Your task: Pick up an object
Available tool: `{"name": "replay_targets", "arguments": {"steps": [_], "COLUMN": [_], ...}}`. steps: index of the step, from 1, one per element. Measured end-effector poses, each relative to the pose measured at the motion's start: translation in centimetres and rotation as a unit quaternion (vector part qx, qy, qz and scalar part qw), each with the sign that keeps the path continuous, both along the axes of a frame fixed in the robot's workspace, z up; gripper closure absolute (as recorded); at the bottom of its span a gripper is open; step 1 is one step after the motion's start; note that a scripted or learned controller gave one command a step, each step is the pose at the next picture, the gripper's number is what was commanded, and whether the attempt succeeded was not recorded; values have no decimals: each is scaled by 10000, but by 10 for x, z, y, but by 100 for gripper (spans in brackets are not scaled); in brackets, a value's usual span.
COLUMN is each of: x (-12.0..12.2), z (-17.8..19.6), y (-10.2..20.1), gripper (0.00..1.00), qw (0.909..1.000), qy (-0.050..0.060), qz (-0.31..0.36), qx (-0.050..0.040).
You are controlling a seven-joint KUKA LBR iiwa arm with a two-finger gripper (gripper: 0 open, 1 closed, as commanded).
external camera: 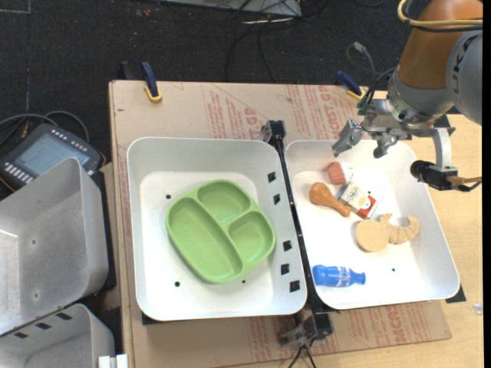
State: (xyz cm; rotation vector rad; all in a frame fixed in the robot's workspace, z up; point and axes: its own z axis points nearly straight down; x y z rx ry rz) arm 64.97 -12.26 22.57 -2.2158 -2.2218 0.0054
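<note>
Nearest the lens, along the bottom edge of the right bin (441,236), lies a small blue bottle (338,277) on its side, smooth plastic with a white label band. Starting from the left: the left bin (146,205), a shallow white tray with rounded corners, carries a pale green divided plate (221,231), matte plastic, with three moulded compartments. Both bins sit on a sheet of brown cardboard laid over the bench (126,113).

Across the divider, the right bin holds the candidates for picking. A tan drumstick-shaped toy (329,198) lies at a slant near the bin's middle; just above it is a small pinkish-red block (337,172). Beside the drumstick, touching or nearly so, is a crumpled white packet (357,198) with red and yellow print. Below that sit flat, pale wooden pieces (385,231), one round disc with curved segments against it.

Over the bin's upper right corner hangs the hand (364,142), its two dark fingers spread apart with nothing between them. It looks raised above the bin floor, near the pinkish-red block though not touching it.

As for progress, nothing is grasped yet: every item rests in the bin. By my reading, the descent, closing and lifting are all left to do.
</note>
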Motion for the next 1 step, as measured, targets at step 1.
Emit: {"name": "replay_targets", "arguments": {"steps": [1], "x": [7], "z": [-61], "y": [0], "gripper": [0], "qw": [10000], "qy": [-1], "qz": [-4], "qx": [-1]}}
